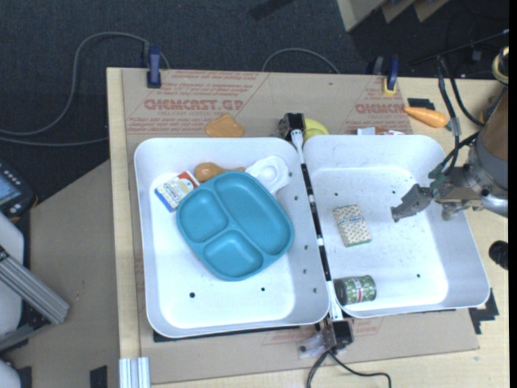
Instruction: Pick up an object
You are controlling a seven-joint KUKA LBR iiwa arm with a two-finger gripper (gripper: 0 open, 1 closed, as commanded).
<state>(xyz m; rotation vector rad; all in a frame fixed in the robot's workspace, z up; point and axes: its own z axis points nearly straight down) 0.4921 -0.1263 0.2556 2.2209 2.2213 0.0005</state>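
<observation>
My gripper (420,191) hangs over the right part of the right bin (420,156). It is open with nothing between its fingers. A speckled beige block (352,225) lies flat on the bin floor, a short way to the gripper's left and apart from it. At the front left corner of the same bin, a green can (355,289) lies on its side. The left bin (161,297) holds a blue divided plate (234,225), a small white carton (174,191), an orange lump (208,170) and a white cup-like piece (269,170).
The ridge where the two bins meet (315,233) runs between the block and the plate. Behind the bins on the board lie an orange piece (224,125), a yellow and black item (307,126) and a carrot-like thing (426,117). Cables hang at the right.
</observation>
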